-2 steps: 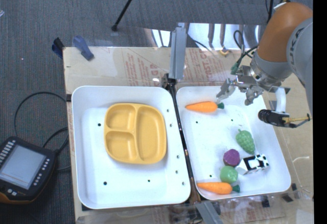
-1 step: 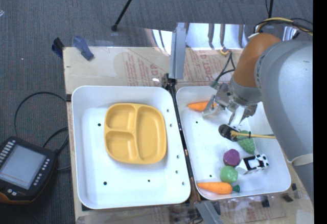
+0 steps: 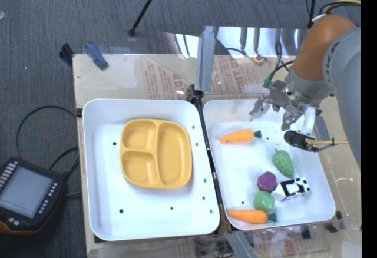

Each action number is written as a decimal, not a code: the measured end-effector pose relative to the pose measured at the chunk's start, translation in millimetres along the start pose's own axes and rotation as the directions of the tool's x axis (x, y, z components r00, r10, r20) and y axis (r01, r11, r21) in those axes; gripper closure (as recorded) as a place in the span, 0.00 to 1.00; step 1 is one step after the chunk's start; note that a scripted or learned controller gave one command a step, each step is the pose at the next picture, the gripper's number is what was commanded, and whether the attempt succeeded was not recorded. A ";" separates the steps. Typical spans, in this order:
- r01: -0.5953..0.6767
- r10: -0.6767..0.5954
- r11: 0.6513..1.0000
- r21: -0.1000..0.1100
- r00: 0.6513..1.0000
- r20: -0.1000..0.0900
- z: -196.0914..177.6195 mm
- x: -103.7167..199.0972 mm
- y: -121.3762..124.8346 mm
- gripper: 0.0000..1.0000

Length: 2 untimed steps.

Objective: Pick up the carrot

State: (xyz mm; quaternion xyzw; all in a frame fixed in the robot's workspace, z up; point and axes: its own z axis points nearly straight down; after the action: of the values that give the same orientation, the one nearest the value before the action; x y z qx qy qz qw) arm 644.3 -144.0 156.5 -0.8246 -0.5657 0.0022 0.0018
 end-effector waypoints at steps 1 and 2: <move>0.036 -0.036 0.999 0.006 0.999 0.001 74.5 30.4 -24.6 0.00; 0.036 -0.036 0.999 0.016 0.999 0.002 70.0 30.1 -26.3 1.00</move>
State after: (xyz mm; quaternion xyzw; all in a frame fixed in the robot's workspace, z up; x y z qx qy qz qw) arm 630.2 -106.4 86.6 -0.8141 -0.5806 0.0077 0.0080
